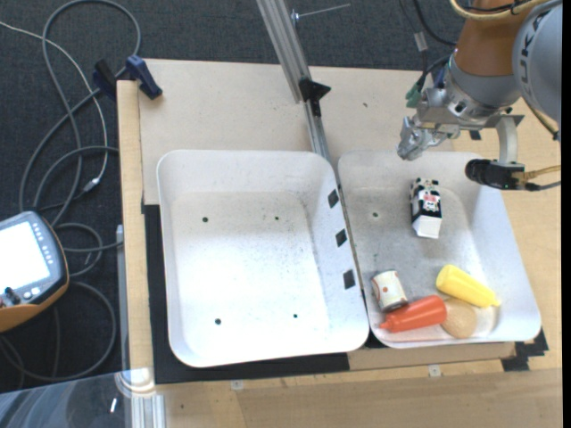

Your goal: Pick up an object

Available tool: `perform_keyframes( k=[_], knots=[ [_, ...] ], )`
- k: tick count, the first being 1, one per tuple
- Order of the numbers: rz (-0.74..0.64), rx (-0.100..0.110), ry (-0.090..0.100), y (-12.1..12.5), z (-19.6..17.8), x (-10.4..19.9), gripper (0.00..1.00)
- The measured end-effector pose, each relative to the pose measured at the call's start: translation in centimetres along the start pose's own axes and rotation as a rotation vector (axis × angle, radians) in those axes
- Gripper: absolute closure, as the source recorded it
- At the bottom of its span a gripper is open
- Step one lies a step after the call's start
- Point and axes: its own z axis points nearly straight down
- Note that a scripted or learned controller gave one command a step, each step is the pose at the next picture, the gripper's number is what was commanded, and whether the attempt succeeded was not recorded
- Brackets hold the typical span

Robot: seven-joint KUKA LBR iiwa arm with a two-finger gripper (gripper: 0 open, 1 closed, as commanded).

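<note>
Camera view: five objects in the right bin (500,230); end effector (410,144) grip state unclear.

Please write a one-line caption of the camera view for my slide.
End effector above the right white bin's far edge; inside lie a black-and-white carton, yellow corn and orange carrot.

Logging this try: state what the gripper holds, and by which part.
Nothing is held. The gripper hangs over the far edge of the right bin, apart from the small carton lying nearest it.
</note>
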Motion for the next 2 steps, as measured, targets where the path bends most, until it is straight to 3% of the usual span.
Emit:
perform_keyframes(
  k=[2],
  knots=[
    [-0.006,0.011,0.004,-0.4,-0.1,11.0,1.0]
  ],
)
